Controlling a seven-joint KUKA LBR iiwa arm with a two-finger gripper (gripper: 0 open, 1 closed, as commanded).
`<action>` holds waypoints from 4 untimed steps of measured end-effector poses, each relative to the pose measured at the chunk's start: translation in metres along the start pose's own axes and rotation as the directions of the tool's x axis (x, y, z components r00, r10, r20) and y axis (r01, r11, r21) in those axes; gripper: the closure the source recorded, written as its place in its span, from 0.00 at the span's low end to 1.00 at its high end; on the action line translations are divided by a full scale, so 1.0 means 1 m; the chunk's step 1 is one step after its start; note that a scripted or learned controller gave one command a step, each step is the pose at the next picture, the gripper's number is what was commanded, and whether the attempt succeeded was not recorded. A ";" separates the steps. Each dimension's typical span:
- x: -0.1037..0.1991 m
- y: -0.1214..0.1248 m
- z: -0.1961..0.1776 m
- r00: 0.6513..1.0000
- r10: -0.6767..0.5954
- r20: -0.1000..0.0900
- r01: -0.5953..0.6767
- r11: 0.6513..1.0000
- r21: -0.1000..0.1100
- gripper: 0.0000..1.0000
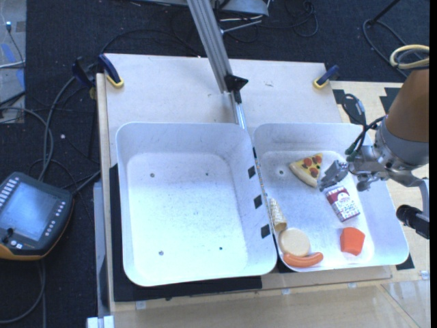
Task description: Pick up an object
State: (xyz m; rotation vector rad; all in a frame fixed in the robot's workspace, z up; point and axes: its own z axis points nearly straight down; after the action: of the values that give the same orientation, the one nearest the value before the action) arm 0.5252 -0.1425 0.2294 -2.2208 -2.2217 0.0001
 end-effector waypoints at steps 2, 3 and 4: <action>-0.029 -0.030 0.111 0.999 0.035 0.001 -0.035 0.999 -0.001 0.00; -0.028 -0.030 0.102 0.999 0.034 0.000 -0.034 0.999 -0.001 1.00; 0.043 0.011 0.134 1.000 -0.003 -0.001 0.003 1.000 0.000 1.00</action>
State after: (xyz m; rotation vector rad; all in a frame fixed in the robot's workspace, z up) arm 0.5361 -0.0996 0.0953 -2.2168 -2.2244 -0.0015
